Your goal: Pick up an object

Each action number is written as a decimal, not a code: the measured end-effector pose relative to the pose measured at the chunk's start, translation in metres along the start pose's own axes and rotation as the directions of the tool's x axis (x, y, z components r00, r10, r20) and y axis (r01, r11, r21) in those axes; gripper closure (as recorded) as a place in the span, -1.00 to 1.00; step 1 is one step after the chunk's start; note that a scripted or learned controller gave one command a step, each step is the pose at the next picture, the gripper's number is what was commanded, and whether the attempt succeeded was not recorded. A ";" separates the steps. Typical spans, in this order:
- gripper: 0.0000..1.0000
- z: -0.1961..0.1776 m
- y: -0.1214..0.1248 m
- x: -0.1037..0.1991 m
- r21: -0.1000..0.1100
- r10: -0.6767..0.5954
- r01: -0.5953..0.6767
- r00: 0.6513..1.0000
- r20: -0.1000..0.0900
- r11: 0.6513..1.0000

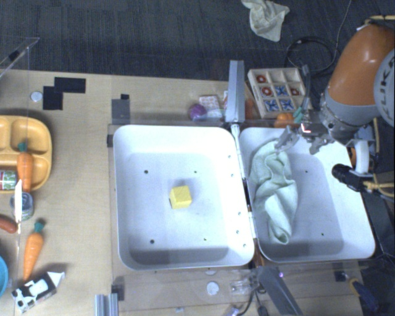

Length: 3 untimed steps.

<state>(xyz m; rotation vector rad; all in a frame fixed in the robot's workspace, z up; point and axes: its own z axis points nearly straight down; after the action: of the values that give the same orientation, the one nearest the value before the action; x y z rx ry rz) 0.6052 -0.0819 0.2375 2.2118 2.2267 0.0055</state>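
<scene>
A small yellow block (181,197) lies near the middle of the left bin (136,148). A pale green cloth (275,188) is crumpled along the left side of the right bin (345,241). My gripper (302,141) hangs over the far part of the right bin, just above and right of the cloth's top end. Its fingers (286,139) are spread open with nothing between them. The orange-banded wrist (361,62) rises behind it.
A tic-tac-toe board (278,91), a purple item (197,112) and a small orange item (284,118) sit behind the bins. A rag (266,15) lies on the dark floor. At the left are a yellow tray (34,133), carrots (32,247) and a cow toy (37,287).
</scene>
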 end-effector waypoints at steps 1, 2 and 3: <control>-1.00 0.114 0.039 -0.041 0.001 -0.090 0.090 0.996 0.001 0.996; -1.00 0.146 0.019 -0.008 -0.011 -0.141 0.141 0.990 0.002 0.990; 1.00 0.132 0.022 -0.006 -0.021 -0.142 0.142 0.990 0.002 0.990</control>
<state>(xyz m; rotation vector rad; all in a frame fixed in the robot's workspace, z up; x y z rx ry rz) 0.6282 -0.0873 0.1054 2.0374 2.3671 0.0279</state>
